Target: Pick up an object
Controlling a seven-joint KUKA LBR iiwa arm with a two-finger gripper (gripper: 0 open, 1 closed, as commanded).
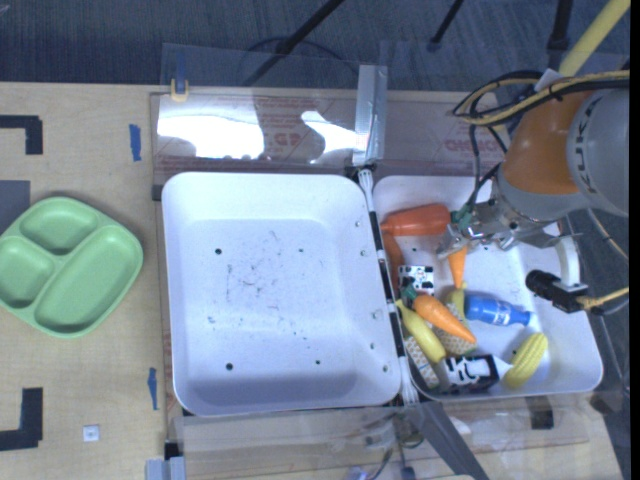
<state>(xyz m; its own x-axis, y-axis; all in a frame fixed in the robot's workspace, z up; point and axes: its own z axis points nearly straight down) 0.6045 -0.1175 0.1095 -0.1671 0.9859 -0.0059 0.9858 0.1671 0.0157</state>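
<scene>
My gripper (470,236) hung over the right bin (585,353).
Its opening was hidden; a small orange piece (457,266) sat just below.

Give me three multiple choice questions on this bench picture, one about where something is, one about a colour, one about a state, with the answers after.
1. Where does the green divided plate sit?
A. On the bench left of both bins
B. Inside the right bin
C. On the arm

2. What colour is the bottle lying in the right bin?
A. Red
B. Blue
C. Black

3. Where is the gripper?
A. Over the green divided plate
B. Above the left bin
C. Over the right bin, by the toys

Answers: 1 A, it rests on the wood beside the left bin. 2 B, its body is blue. 3 C, it hangs above the right bin's far side.
</scene>
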